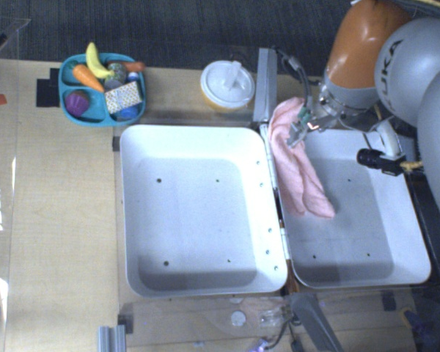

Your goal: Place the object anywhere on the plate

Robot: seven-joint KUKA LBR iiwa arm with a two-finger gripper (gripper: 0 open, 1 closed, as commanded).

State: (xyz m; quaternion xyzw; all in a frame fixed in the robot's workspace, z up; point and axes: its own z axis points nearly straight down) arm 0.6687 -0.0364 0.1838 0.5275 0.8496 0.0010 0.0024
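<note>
The soft pink cloth (297,163) hangs draped from the two-finger gripper (301,129), whose fingers pinch its upper end; its lower end trails onto the floor of the right shallow white bin (367,226), by that bin's left wall. The left shallow white bin (198,211) sits alongside. Behind it, a blue sectioned plastic tray (103,90) carries toy food, including a yellow banana (95,61) and an orange carrot (86,77). A round white-lidded yellow container (227,85) stands near the tray.

Even, bright overhead light falls on the bench (51,218), washing the two white bins (194,270) pale, with soft shadows along their near walls; detail is slightly soft and grainy throughout.
</note>
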